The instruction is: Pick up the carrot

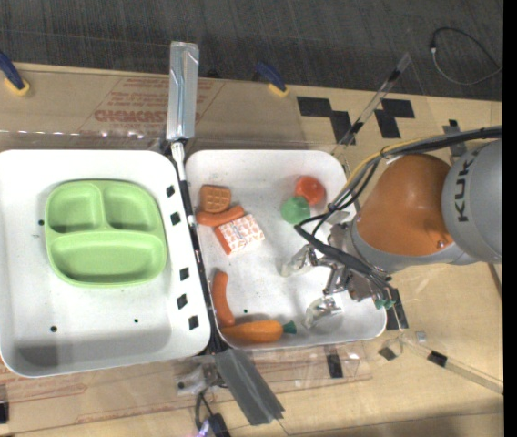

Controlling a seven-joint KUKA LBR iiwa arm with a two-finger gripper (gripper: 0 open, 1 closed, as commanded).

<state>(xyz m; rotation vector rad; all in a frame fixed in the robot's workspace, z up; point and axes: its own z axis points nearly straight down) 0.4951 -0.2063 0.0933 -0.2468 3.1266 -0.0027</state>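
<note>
A cardboard-covered worktop (440,371) is carrying two white bins; the left bin (13,335) is holding a green tray (106,233); the carrot (254,331) is lying along the right bin's (258,167) front edge, beside a sausage (221,299); the hand (316,285) is hovering just right of it, fingers spread, gripping nothing.

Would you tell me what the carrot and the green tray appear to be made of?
The carrot looks like moulded plastic, a toy: uniform orange, smooth, with a faint sheen. The green tray also seems plastic, matte and evenly coloured with rounded moulded compartments.
</note>
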